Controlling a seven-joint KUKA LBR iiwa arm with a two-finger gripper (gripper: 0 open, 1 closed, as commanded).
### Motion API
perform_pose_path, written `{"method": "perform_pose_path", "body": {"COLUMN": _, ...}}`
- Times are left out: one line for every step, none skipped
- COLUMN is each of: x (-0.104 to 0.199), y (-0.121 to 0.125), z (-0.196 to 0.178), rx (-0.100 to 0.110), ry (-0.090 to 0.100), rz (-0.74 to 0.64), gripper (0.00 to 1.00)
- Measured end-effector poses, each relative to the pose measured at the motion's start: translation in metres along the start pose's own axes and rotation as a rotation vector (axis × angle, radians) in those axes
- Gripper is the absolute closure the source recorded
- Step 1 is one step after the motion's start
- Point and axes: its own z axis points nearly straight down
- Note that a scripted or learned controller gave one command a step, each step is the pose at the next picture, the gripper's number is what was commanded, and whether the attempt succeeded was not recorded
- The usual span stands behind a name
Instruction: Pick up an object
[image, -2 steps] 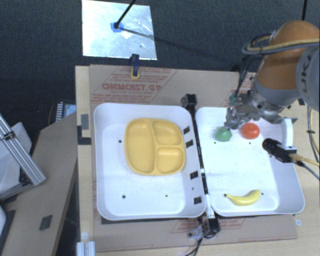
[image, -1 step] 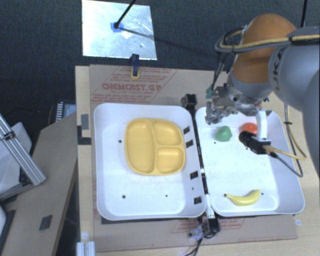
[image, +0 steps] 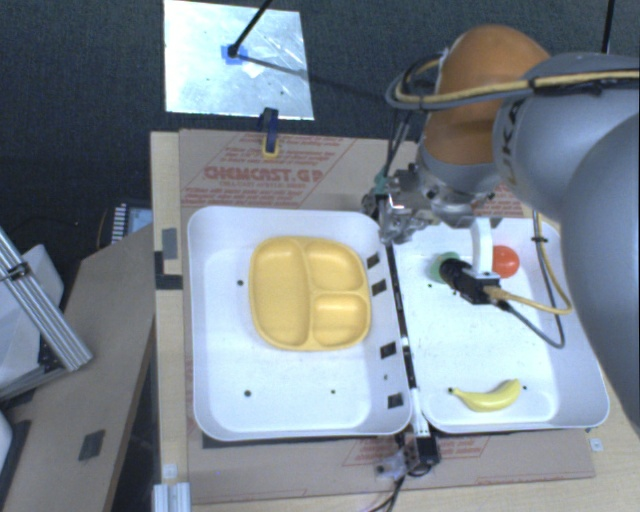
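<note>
Gripper (image: 398, 216) is at top centre of frame, over the seam btw. the two bins, by the upper-left corner of the frame-right bin (image: 520, 335). Open or closed: can't be read from this angle. In that bin: banana (image: 488, 395) near the lower edge, orange-red ball (image: 506, 261) toward upper right, small green item (image: 441, 266) near it on the left, partly hidden. Frame-left bin (image: 215, 400) has a yellow divided plate (image: 308, 292) approx. in its middle.

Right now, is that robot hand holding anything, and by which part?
That cannot be told: the gripper sits blurred above the dividing wall. The banana, yellow plate and orange ball all lie loose, apart from it.
</note>
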Motion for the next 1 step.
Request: {"method": "perform_pose_path", "body": {"x": 0.0435, "y": 0.0076, "z": 0.0072, "rx": 0.0, "ry": 0.001, "rz": 0.0, "gripper": 1.0}}
